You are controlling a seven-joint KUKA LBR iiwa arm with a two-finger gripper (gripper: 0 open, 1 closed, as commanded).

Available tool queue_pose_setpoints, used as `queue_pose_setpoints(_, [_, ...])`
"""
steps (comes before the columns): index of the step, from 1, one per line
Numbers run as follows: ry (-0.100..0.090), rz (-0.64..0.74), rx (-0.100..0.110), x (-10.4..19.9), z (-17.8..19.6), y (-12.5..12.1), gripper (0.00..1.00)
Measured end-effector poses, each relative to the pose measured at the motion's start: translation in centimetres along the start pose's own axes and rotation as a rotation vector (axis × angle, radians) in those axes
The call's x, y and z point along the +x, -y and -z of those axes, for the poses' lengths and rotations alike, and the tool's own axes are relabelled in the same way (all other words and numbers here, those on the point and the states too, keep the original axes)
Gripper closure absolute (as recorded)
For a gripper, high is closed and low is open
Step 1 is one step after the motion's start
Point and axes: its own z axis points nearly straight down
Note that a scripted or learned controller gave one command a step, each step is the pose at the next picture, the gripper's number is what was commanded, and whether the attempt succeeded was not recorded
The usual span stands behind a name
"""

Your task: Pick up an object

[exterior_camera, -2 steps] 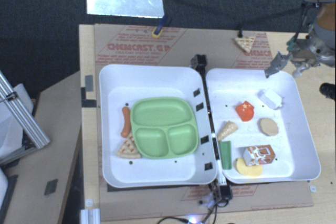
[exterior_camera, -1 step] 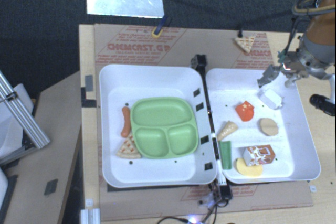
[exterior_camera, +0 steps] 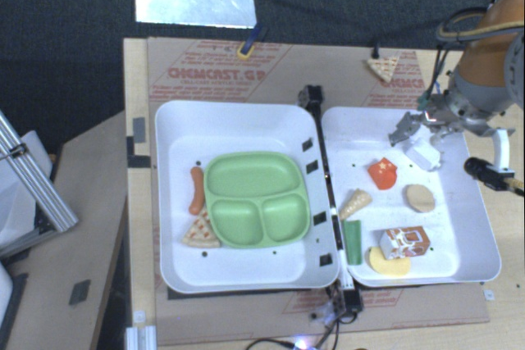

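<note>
Two shallow white bins counted: left bin [exterior_camera: 176, 258], right bin [exterior_camera: 476, 258].

Left bin: one green three-part plastic tray [exterior_camera: 256, 199], one orange-red toy sausage [exterior_camera: 197, 188], one tan waffle-pattern toy wedge [exterior_camera: 200, 231].

Right bin: one red toy pepper [exterior_camera: 383, 173], one tan round toy cookie [exterior_camera: 420, 197], one cream toy cone [exterior_camera: 355, 203], one green stick [exterior_camera: 352, 242], one small brown-and-white carton [exterior_camera: 404, 242], one yellow toy banana [exterior_camera: 387, 262].

One more tan wedge [exterior_camera: 383, 66] counted on board behind bins.

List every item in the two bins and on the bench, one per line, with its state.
Green tray: flat in left bin, compartments bare.
Sausage: lying left of the tray.
Waffle wedge: flat by the tray's lower left corner.
Red piece: resting in right bin.
Cone: on its side.
Green stick: lying along the bin's left wall.
Round biscuit: flat.
Carton: tipped over.
Yellow piece: flat.
Claw: over right bin, nothing visibly held.
</note>
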Motion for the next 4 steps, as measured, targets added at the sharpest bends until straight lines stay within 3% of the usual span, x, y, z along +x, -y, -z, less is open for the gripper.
queue_pose_setpoints(1, [0.002,-0.004,-0.003,-0.6,-4.6,0.6,0.00])
queue_pose_setpoints(2, [0.007,-0.003,-0.023,-0.8,-4.8,-0.1,0.00])
queue_pose_setpoints(3, [0.016,-0.002,-0.030,-1.1,-3.7,-0.2,1.00])
queue_pose_setpoints(4, [0.002,-0.002,-0.009,-1.4,2.8,-0.3,1.00])
